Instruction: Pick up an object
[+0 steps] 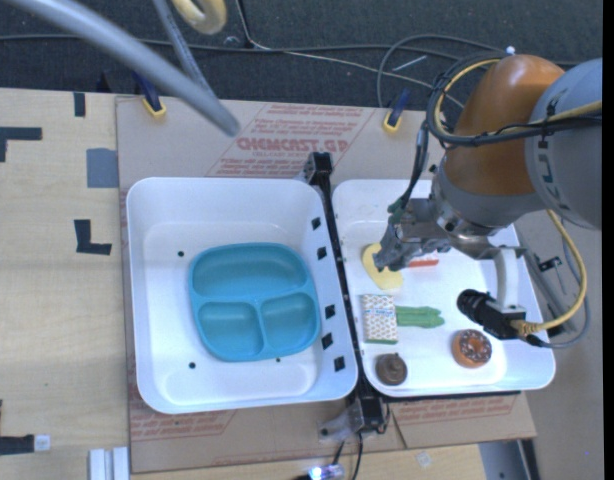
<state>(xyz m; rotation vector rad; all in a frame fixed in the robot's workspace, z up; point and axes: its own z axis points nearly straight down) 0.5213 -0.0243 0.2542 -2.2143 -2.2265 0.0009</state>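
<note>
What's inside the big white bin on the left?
The left white bin holds a blue plastic tray with three sections, lying flat. Whatever is on the bin floor under the tray is covered.

The fingers (389,258) hang over the right bin (532,368), touching a slice of food (380,270). Just below lie a packet (379,319) and a bean pod (419,317); further below, a chocolate (391,369) and a doughnut (472,348). Far left, a tray (254,300) sits in the left bin (157,298).
</note>
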